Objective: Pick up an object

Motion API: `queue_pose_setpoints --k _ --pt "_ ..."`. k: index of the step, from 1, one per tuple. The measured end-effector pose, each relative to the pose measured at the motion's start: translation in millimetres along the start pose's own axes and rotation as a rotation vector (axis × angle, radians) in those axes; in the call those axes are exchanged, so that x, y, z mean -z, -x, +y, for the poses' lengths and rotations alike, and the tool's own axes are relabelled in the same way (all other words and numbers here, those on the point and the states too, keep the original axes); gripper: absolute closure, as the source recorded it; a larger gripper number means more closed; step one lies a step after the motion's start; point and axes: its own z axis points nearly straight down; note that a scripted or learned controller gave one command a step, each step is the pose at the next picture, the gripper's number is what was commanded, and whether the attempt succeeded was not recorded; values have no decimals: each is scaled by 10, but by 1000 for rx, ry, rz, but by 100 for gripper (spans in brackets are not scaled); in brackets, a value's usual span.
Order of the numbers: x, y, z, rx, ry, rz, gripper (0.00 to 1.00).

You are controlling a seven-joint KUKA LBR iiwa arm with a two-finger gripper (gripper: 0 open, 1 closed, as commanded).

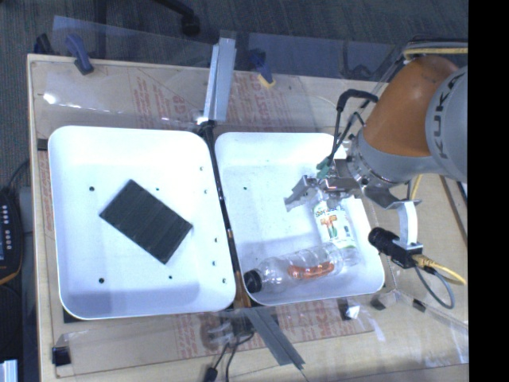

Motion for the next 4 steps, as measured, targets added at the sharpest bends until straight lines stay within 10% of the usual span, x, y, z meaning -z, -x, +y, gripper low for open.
queue_pose_setpoints --k 1,4 --pt "-420 483 132 5 -2 0 0" --pt "-714 476 491 73 5 -2 0"
